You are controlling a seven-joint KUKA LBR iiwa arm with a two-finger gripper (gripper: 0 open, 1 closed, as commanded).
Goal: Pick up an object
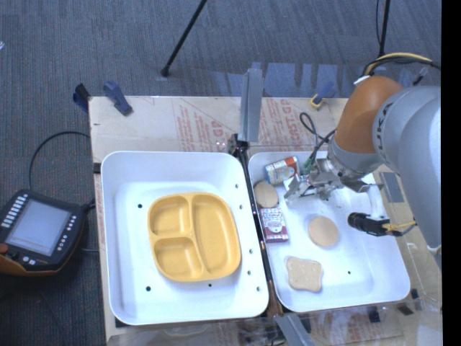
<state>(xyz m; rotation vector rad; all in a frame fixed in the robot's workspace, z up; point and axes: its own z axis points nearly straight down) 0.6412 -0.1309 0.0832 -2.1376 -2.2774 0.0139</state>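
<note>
My gripper (301, 187) hangs low over the back left part of the right bin (360, 280), the grey arm with its orange band reaching in from the right. A small silver can with a red end (279, 169) lies just left of it, near the bin's back wall. A round tan cookie (265, 194) sits beside the gripper at the bin's left wall. A dark red packet (274, 224) lies below that. A tan round patty (323, 231) and a toast-shaped piece (304, 274) lie nearer the front. Nothing shows between the fingers.
The left bin (122, 215) holds a yellow divided plate (193, 235). A metal post (251, 110) rises behind the gap between the bins. A teach pendant (36, 229) lies on the floor at left. A black cable connector (366, 223) hangs over the right bin.
</note>
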